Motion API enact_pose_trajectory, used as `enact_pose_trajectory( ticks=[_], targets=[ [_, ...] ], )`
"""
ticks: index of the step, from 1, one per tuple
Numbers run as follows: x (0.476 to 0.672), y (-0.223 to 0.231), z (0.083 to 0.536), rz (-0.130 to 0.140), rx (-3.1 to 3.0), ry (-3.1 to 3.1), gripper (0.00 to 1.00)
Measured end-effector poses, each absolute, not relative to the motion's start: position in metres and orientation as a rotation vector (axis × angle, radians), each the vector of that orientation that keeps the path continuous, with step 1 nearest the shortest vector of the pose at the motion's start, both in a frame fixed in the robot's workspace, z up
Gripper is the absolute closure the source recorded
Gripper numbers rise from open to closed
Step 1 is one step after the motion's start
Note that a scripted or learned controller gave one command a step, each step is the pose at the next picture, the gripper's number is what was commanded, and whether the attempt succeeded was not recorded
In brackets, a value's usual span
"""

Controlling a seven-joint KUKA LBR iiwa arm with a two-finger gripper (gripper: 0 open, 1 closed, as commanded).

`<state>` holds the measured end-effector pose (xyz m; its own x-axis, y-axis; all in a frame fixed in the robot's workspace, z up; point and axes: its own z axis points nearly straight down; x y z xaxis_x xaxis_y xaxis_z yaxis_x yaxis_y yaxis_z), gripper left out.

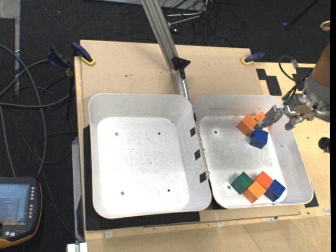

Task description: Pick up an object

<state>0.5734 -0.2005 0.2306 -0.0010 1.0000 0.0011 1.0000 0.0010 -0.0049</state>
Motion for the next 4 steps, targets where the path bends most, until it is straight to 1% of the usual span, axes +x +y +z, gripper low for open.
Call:
enact_pose_trajectory(
  ticks=[1,2,3,4],
  targets=[
    [0.574,-0.2,0.234,0.0,-2.22,-2.224,0.0],
    [0.574,-0.206,0.171,0.005,-2.219,-2.217,0.0],
    [0.569,-0.21,0.125,0.004,-2.22,-2.217,0.0],
    [0.569,-0.209,0.093,0.002,-2.221,-2.22,0.0]
  ],
)
